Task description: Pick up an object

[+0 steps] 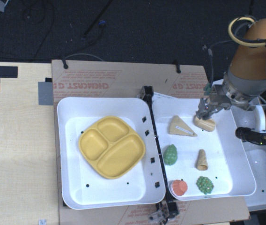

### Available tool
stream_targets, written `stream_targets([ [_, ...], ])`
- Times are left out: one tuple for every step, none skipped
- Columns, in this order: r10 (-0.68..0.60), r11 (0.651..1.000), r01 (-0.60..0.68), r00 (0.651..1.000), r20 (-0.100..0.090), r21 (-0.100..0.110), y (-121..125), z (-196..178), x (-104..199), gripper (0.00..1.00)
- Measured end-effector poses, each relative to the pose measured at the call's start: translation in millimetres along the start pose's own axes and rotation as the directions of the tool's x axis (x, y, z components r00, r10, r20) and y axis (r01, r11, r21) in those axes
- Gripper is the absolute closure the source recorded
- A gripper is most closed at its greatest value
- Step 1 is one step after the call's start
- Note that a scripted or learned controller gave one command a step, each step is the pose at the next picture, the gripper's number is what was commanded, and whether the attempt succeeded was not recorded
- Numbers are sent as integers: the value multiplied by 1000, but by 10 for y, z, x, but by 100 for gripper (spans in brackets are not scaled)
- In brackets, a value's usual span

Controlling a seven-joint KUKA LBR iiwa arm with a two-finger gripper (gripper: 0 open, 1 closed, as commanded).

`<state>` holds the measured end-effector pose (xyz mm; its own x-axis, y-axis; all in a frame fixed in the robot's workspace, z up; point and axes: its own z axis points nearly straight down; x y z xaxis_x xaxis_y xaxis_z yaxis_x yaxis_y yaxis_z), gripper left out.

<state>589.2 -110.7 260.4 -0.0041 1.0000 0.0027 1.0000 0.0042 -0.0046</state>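
The tan bread-like piece (204, 124) lies near the back of the right bin (238, 172), and the jaws (209, 108) hang right over its upper edge, seemingly touching it. From where I stand I cannot tell whether the jaws are parted or closed, nor whether they have any grip on it. The grey arm (247, 71), with its orange band, reaches in from the right above the bin's far corner.

Just left of that piece sits a beige wedge (181, 127), like a slice of cheese or sandwich. Nearer the front, a green leafy item (170, 154) rests close to the divider between the bins, and a small tan cone (202, 160) lies near the middle. In the front there is an orange-red round thing (179, 187) beside a green knobbly one like broccoli (205, 184).

The left bin (72, 125) holds a yellow compartment plate (112, 146), lying flat and turned at an angle. Both bins rest on cardboard (119, 78) on the pale desk (16, 149).
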Motion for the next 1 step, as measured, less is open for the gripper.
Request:
stream_targets([
  [-1,1000,1,1000,0,0,81,179,528,100],
])
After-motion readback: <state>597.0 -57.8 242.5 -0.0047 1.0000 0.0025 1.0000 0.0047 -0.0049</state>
